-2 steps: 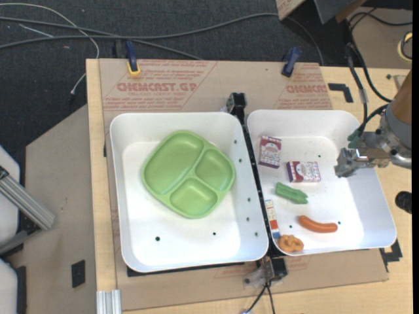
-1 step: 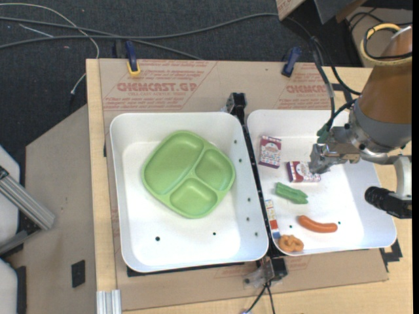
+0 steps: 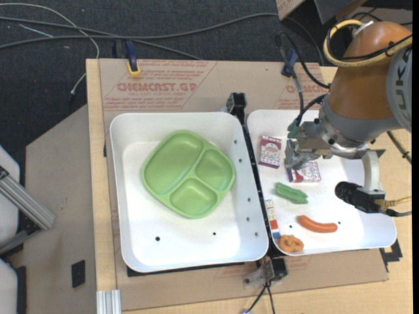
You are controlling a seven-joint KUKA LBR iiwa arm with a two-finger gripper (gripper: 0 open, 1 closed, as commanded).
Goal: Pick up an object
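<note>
Since the gripper [image 3: 298, 165] sits right over the small pink-and-white printed packet [image 3: 309, 173] in the right white bin [image 3: 366, 241], that packet looks like the pick target. It lies flat on the bin floor, partly hidden under the fingers, so whether the claw is wide, narrow or already pinching it just can't be told from this angle. Probably it's light, thin and a bit crinkly, so it could slide or buckle; a pinch across the short side near the middle seems the safest bet. Its long axis appears to run roughly left-right, though the covered part makes that a guess.

Just left of the packet lies a second small pink printed packet [image 3: 270, 152]. Just below it sits a green toy pea pod [image 3: 291, 193], long axis tilted down to the right. Further below the packet is an orange toy sausage [image 3: 318, 225], and a small orange pretzel-like toy [image 3: 291, 243] by the bin's bottom-left corner. Well left of the packet, the left white bin [image 3: 131, 227] holds a green three-compartment plastic plate [image 3: 188, 173].
</note>
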